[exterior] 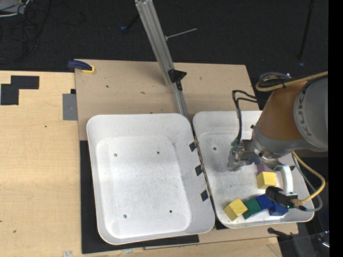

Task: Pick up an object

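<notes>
While the arm (292, 116) reaches in from the right of the camera view, we see its gripper (239, 159) lowered over the right bin (214, 125), hanging above a bare patch of the bin's white floor near the middle, and we cannot tell from this slanted angle how the gripper is set, since the wrist and cabling crowd that spot. We see nothing caught in it, so we judge the pick not yet made. The objects on offer lie toward the near right corner of that bin: a yellow block (266, 179) just beside the gripper on its near right side, a second yellow block (235, 209) at the front rim, a green block (252, 206) touching it, and a blue block (270, 204) next along, partly behind a black fitting. None of them is under the gripper; the closest, by our reading, is the upper yellow block. The left bin (107, 125) sits alongside on the surface (128, 84), and a slanting metal rail (158, 39) rises behind the two. What is left, as we judge it, is nearly everything: shifting over a block, closing on it and lifting it clear of the bin floor.
</notes>
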Controlling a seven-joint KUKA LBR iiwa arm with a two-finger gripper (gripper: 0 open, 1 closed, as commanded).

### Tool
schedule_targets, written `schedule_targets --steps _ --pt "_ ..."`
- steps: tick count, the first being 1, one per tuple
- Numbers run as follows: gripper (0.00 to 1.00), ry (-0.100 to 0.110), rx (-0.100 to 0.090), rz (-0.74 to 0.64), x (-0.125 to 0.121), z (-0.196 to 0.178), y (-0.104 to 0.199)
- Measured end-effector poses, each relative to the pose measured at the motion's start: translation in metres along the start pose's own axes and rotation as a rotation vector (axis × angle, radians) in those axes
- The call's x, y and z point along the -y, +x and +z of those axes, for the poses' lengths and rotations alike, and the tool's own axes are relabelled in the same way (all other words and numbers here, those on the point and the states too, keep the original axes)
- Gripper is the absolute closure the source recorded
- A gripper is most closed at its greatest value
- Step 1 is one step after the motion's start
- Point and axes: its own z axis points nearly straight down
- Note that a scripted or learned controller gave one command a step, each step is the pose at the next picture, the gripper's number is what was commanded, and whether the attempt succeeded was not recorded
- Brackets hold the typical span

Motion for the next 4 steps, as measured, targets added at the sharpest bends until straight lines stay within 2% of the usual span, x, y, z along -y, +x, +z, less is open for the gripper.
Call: schedule_targets --steps 1,2,3,4 --pt "1.0 -0.008 0.002 -0.002 0.006 -0.049 -0.01" --pt "1.0 -0.009 0.002 -0.01 -0.005 -0.099 -0.01" --pt "1.0 -0.006 0.001 -0.011 -0.005 -0.112 -0.011" --pt "1.0 -0.005 -0.001 -0.014 -0.007 -0.119 0.044"
